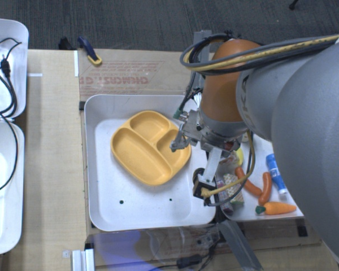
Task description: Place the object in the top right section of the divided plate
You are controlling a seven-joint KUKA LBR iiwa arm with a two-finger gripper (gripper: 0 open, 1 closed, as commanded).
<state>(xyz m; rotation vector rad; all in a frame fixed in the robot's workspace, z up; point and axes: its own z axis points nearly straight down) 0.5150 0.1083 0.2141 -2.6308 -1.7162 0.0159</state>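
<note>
The yellow divided plate (150,147) lies tilted in the left white bin (101,168), with one long section and two smaller ones. The grey arm with its orange band (229,81) reaches in from the right and hangs over the seam between the two bins. Its gripper (181,140) is at the plate's right edge, beside the smaller right-hand section. The arm's own bulk hides what lies under it, and I cannot see any object in the gripper.
The right bin holds a carrot (279,209), a red pepper-like piece (265,188), a blue tube (274,174) and other small items partly under the arm. A cardboard sheet (124,75) lies behind the bins. White trays with black cables (3,95) sit at the far left.
</note>
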